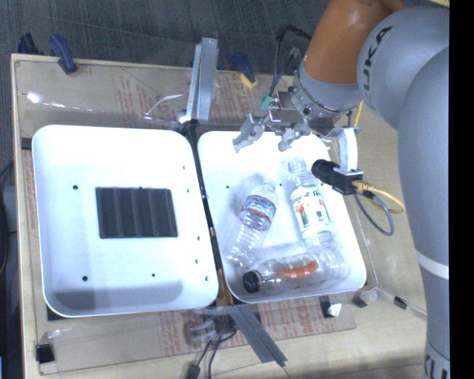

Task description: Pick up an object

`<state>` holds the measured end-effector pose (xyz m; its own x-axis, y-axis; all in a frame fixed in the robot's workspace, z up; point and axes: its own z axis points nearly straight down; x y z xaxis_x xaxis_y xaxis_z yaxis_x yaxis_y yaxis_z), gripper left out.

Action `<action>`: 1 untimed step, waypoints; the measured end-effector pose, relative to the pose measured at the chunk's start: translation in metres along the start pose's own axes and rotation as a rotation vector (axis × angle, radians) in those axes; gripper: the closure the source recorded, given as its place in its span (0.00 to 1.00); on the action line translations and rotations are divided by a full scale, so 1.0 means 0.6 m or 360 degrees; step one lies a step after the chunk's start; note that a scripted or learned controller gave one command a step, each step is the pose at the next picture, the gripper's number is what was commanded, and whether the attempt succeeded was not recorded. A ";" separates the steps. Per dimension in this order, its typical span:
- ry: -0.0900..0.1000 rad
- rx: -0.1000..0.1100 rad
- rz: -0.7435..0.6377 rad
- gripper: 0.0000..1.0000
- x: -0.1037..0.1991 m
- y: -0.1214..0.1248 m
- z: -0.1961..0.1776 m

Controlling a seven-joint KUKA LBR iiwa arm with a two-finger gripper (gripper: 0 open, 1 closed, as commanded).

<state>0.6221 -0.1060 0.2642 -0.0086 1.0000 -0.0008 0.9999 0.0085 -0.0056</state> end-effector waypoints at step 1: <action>0.0000 0.0000 0.0009 0.00 -0.067 -0.014 0.192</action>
<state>0.6131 -0.1462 0.1489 -0.0027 1.0000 -0.0006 1.0000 0.0027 -0.0059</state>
